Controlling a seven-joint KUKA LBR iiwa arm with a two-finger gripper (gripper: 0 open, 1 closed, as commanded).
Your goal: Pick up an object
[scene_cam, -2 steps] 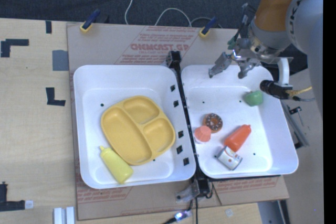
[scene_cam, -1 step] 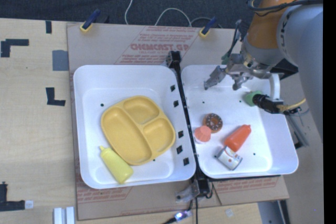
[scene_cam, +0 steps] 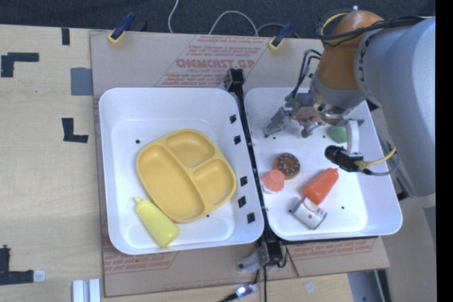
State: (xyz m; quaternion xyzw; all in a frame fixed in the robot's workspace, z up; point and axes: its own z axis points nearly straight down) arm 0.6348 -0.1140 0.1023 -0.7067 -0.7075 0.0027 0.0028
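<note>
Objects for picking lie loose in the right bin (scene_cam: 382,223), lower right of frame: a can (scene_cam: 308,213), orange bottle (scene_cam: 320,184), pink disc (scene_cam: 273,181), doughnut (scene_cam: 287,165). Farther up, the hand (scene_cam: 301,120) hangs splayed open, empty, ready to descend.

Left bin's (scene_cam: 113,109) far strip bare

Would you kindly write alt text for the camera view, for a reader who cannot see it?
A grey arm's gripper hangs over the right bin, which holds a donut, a pink disc, an orange bottle and a small can. The left bin holds a yellow divided tray and a yellow bottle.
</note>
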